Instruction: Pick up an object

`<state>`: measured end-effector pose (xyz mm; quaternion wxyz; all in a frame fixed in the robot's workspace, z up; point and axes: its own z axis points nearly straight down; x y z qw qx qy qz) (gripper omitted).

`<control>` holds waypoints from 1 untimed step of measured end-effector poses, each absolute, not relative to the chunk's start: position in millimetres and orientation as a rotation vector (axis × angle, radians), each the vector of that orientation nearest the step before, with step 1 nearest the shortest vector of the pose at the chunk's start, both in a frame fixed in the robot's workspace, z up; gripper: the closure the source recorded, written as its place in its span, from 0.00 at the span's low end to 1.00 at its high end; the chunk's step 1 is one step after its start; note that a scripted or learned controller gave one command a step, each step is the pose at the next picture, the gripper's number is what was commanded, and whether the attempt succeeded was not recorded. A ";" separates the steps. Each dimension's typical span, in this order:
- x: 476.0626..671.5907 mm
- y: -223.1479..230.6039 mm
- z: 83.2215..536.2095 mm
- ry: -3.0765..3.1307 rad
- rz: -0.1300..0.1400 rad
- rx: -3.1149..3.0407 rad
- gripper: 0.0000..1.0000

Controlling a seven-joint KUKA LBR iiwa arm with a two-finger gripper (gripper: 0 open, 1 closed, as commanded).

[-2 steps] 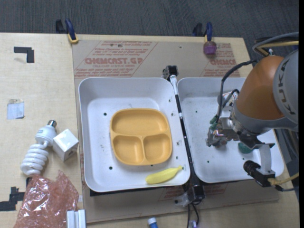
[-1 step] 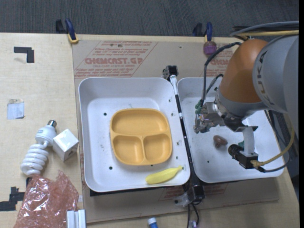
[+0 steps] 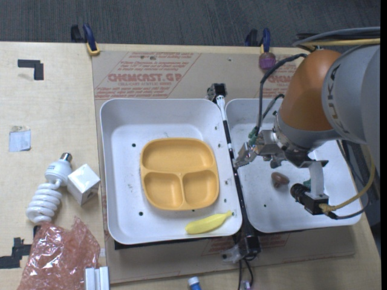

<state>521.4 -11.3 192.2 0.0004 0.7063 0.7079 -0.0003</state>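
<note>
Success means lowering the gripper (image 3: 251, 151), whose fingers I cannot tell to be spread or pressed together, squarely over the small brown object (image 3: 279, 179) lying just beside it in the right bin (image 3: 266, 219), well clear of the wall.

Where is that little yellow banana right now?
The small yellow banana lies in the left white bin, near its front right corner, just below the yellow three-compartment plate.
</note>
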 end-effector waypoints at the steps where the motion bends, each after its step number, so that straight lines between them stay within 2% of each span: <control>1: 610.4 -63.7 192.2 2.223 -0.002 2.218 0.00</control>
